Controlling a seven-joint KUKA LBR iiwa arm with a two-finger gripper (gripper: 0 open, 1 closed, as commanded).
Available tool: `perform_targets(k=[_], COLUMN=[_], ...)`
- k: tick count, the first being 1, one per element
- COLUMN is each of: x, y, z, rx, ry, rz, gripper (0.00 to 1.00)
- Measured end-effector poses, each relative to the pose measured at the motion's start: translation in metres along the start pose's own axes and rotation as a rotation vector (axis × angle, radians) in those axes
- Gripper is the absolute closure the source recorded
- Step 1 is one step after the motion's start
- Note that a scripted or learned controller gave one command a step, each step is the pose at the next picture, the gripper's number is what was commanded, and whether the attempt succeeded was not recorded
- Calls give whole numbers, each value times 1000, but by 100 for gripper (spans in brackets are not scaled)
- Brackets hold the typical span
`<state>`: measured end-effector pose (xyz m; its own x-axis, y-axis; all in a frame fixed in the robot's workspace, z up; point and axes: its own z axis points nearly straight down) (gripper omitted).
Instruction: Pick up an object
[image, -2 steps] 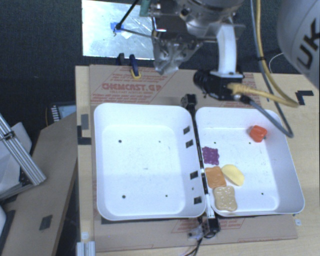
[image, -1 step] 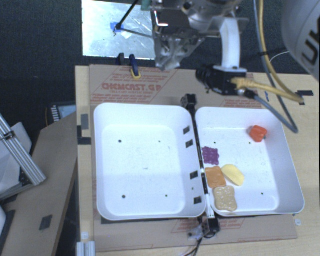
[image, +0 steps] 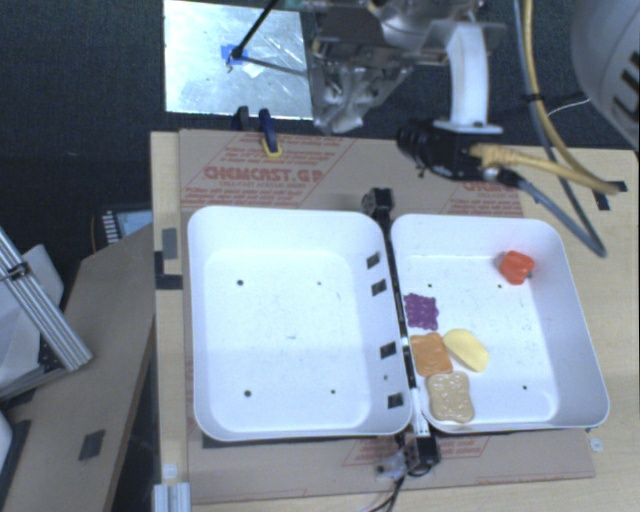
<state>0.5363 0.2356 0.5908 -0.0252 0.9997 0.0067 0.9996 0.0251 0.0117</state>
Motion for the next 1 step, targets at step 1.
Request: perform_targets(k=[1], x=[0], y=[0], z=[-11], rx=[-2], ry=[1], rz=[-4], gripper=[100])
